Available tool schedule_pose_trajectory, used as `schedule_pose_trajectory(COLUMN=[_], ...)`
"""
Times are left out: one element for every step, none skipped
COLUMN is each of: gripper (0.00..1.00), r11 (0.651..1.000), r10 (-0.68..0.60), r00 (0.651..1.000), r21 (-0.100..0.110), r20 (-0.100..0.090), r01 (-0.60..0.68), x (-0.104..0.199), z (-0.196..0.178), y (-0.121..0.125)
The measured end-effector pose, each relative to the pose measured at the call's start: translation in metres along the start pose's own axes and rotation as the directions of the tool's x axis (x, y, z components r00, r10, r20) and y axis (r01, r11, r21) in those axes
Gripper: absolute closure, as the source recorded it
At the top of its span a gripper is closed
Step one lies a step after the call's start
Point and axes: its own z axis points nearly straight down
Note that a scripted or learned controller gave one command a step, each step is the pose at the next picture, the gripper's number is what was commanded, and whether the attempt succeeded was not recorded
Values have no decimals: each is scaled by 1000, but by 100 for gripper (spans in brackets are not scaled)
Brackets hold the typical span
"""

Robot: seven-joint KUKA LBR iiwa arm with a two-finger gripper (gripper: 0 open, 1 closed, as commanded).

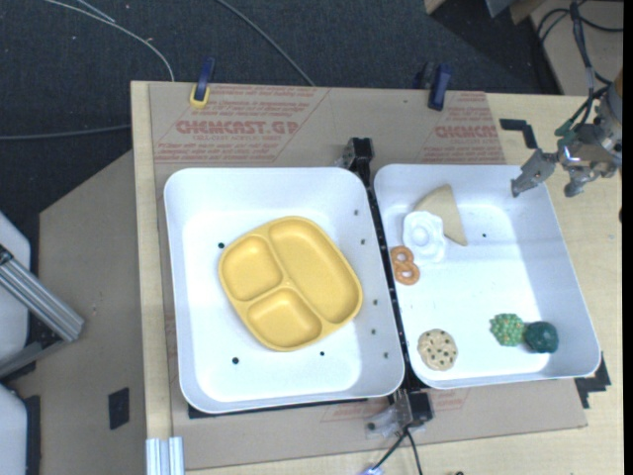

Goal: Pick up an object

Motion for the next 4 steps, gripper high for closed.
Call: schedule_pose_trajectory(gripper=[0, 0, 0, 100], r11=[1000, 1000, 1000, 1000], r10=[-2, -1, -2, -2], r00=[1000, 1000, 1000, 1000], r21=[5, 3, 4, -2], r20=[-2, -1, -1, 1], r01=[2, 1, 2, 2], x=[6, 9, 10, 10], z=[51, 111, 147, 133], y=[8, 13, 12, 14])
